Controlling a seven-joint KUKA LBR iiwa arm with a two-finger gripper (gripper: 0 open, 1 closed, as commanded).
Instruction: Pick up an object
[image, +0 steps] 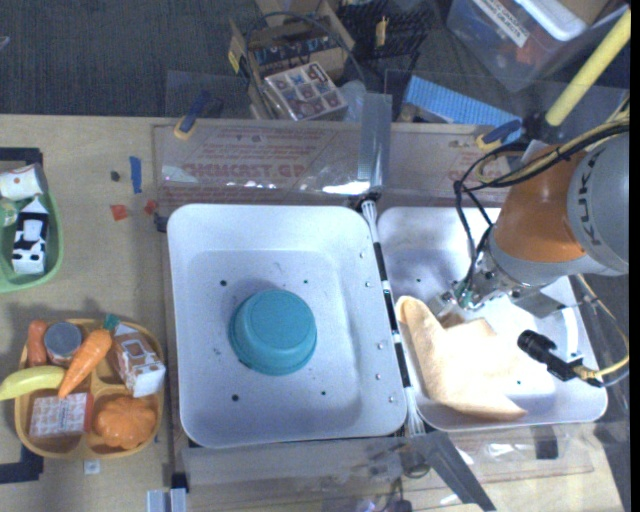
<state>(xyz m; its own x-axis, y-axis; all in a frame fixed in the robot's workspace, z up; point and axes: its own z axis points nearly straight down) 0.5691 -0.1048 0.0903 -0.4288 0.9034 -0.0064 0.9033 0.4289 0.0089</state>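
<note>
- Two white bins are carried side by side on the desk (90, 140); the left bin (200, 250) contains an upturned teal bowl (274, 331), well apart from the arm.
- In the right bin (590, 405), a tan, cloth-like object (455, 365) is spread across the floor.
- The arm (545, 225) is lowered into the right bin; the step in hand is judged to be the approach to the tan object.
- The claw (466, 294) is positioned at the object's upper edge; contact cannot be confirmed, and its opening cannot be determined.
- A firm closure on the edge, then a lift, is judged to be required next.
</note>
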